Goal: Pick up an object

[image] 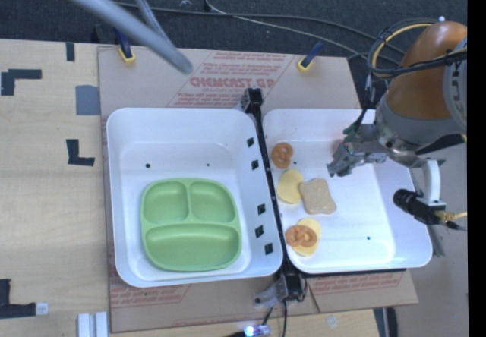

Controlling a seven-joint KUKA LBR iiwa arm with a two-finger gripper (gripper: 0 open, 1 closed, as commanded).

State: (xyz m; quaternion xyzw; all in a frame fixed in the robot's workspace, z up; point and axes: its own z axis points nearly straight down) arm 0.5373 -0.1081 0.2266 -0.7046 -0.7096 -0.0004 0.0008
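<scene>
- The end effector (345, 159) is seen above the right bin (380, 256), near its upper middle; whether it is apart or together cannot be told.
- Nothing is seen held by it, so the pick is judged not yet done.
- The candidate objects lie on the right bin's left side: a small pretzel (282, 153), a yellow piece (288, 187), a bread slice (317, 196) touching it, and a second pretzel (301, 236).
- A green divided plate (190, 223) is left in the left bin (125, 130).
- Descent, closing and lifting are judged still to be done.
</scene>
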